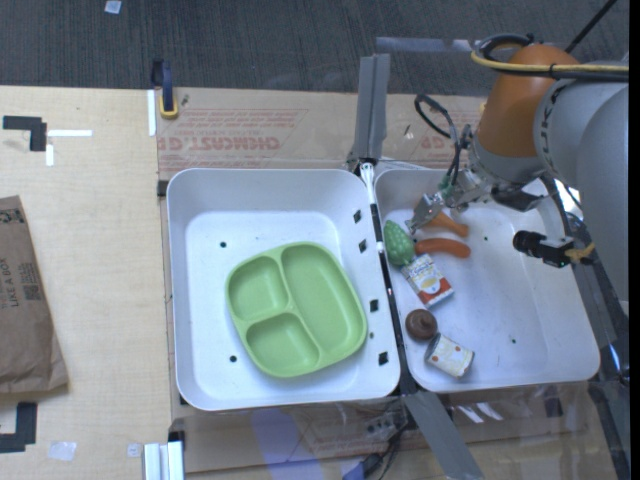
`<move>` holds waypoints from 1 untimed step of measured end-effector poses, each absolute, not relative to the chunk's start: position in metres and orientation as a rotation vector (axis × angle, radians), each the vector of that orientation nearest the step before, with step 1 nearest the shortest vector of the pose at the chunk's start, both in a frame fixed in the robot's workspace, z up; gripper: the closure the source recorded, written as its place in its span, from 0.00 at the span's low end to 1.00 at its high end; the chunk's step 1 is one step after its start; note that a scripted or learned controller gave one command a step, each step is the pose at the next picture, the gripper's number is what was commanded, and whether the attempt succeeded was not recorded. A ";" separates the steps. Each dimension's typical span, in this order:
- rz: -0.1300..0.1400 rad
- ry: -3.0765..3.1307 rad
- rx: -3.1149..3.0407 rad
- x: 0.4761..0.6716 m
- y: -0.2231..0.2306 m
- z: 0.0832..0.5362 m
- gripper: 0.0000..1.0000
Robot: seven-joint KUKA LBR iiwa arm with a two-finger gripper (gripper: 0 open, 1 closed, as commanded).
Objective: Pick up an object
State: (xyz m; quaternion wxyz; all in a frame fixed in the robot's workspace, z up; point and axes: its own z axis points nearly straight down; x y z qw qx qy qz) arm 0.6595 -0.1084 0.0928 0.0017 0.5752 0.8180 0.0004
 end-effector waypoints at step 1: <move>0.002 2.565 1.803 0.660 -0.109 0.103 1.00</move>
